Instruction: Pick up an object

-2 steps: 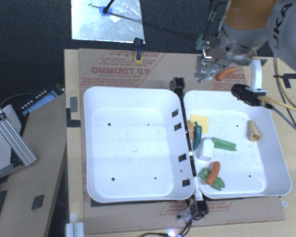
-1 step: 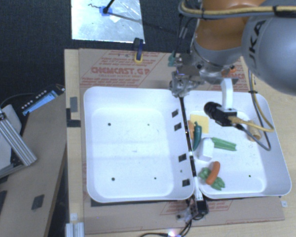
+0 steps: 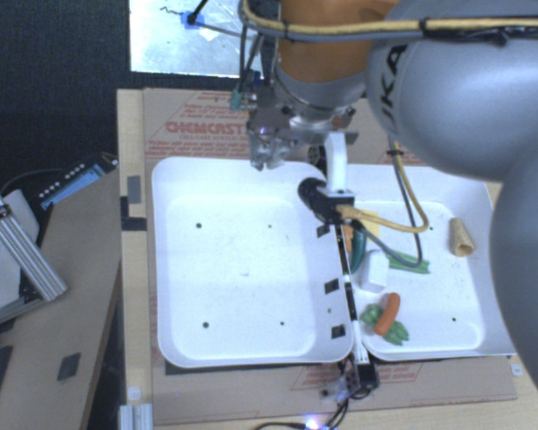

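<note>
One arm (image 3: pixel 466 88) overhangs one carrot (image 3: pixel 388 313) and one tan roll (image 3: pixel 462 237).

The bench (image 3: pixel 81 267) bears a cardboard sheet (image 3: pixel 197 124) carrying two white bins (image 3: pixel 242 276).

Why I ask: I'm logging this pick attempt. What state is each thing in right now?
Two-finger gripper: above the far rim of the left white bin, apart from all objects.
Orange toy carrot: lying in the right white bin, against green leafy pieces.
Tan cone-shaped piece: lying on its side, alone.
Small white block: resting beside the bins' shared edge.
Long green strip: lying flat.
</note>
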`<action>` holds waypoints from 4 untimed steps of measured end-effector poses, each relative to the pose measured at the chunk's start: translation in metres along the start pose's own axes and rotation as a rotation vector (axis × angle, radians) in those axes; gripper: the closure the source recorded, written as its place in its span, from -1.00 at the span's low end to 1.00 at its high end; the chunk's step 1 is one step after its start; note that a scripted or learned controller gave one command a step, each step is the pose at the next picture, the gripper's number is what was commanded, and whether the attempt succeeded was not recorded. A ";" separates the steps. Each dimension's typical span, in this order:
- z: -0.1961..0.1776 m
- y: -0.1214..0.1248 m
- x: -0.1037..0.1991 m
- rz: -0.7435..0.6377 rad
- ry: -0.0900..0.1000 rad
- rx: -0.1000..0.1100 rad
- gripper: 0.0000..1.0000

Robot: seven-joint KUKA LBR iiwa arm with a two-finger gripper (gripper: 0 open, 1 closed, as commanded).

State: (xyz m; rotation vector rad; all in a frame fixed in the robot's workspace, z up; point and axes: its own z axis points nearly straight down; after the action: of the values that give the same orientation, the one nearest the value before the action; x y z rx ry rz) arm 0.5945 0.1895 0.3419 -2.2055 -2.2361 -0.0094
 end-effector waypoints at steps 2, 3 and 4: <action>-0.101 -0.041 0.046 0.008 0.000 -0.008 1.00; -0.043 -0.097 0.047 0.006 -0.006 0.010 1.00; -0.006 -0.108 0.046 0.012 -0.006 0.006 1.00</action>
State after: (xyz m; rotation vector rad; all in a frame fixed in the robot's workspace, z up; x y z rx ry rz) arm 0.4861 0.2341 0.3476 -2.2191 -2.2221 0.0038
